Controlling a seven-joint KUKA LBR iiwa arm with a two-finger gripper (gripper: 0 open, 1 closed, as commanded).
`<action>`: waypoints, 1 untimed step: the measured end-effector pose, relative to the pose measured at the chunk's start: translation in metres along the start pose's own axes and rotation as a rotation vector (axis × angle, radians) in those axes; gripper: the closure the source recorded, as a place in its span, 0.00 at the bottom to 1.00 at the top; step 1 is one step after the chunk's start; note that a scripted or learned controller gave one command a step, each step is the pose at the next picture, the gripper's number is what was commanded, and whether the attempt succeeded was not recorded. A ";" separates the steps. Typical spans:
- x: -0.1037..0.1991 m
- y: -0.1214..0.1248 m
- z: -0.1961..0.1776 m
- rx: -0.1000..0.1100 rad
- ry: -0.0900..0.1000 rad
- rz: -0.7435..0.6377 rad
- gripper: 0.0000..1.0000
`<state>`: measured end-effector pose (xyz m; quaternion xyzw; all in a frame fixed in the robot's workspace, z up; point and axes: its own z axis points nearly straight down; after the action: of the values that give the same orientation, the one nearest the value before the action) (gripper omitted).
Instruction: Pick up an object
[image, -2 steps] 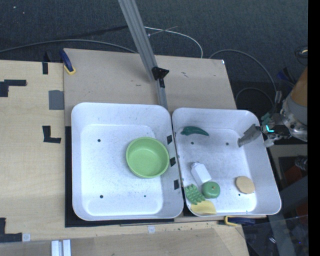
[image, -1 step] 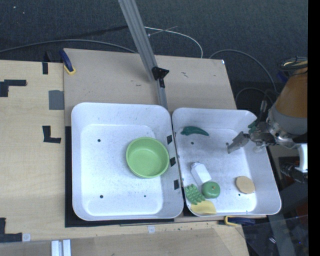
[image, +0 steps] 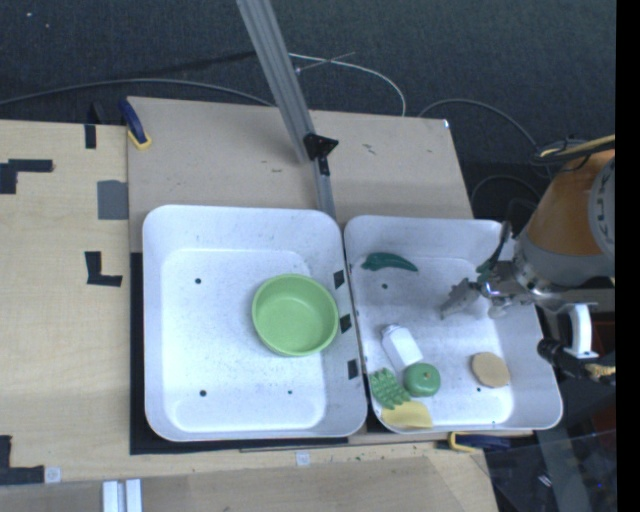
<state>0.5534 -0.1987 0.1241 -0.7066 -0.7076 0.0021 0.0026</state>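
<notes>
My gripper (image: 458, 299) hangs over the upper right part of the right bin (image: 520, 400), its fingers spread, with nothing between them. Below it, toward the bin's middle, lies a white bottle (image: 402, 347) with a green round cap-like piece (image: 422, 379) beside it. A tan oval disc (image: 490, 369) rests at the lower right. A dark green leaf-shaped piece (image: 388, 263) lies at the upper left of this bin. A green ridged toy (image: 386, 387) and a yellow piece (image: 414, 414) sit at the near edge.
The left bin (image: 180, 240) holds a light green bowl (image: 294, 315) near its right side. A grey pole (image: 285, 80) slants down to the join between the bins. Cables run over the dark floor behind the bench.
</notes>
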 end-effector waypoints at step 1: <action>0.000 0.000 0.036 -0.006 -0.002 0.000 0.00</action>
<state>0.5535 -0.1983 0.0879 -0.7065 -0.7077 0.0008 -0.0003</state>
